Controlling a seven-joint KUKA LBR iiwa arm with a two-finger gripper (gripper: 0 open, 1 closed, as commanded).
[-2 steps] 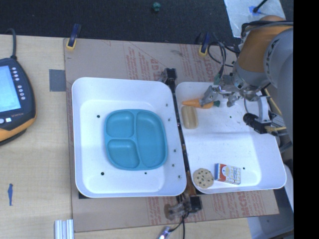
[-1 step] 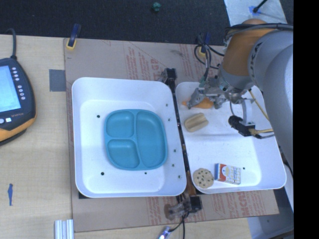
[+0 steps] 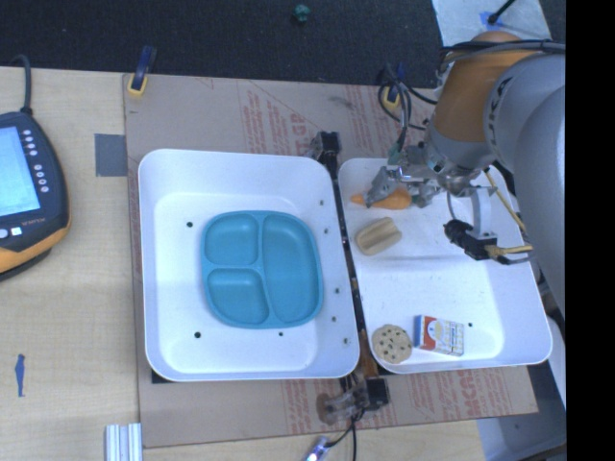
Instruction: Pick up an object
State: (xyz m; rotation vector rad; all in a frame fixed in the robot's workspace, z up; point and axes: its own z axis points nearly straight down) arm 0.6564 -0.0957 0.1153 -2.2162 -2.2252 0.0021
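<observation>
Where gripper (image 3: 404, 188) hangs, bread roll (image 3: 377, 235) nearby.

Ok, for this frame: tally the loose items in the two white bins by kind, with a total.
Blue divided plate, left bin: 1
Orange item, by the gripper, right bin: 1
Tan bread-like piece: 1
Round cookie: 1
Small printed box: 1
Total: 5

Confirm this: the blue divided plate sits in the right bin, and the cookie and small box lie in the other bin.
Wrong bin: the camera view shows the blue divided plate in the left bin. The cookie and small box lie in the other, right bin.
</observation>
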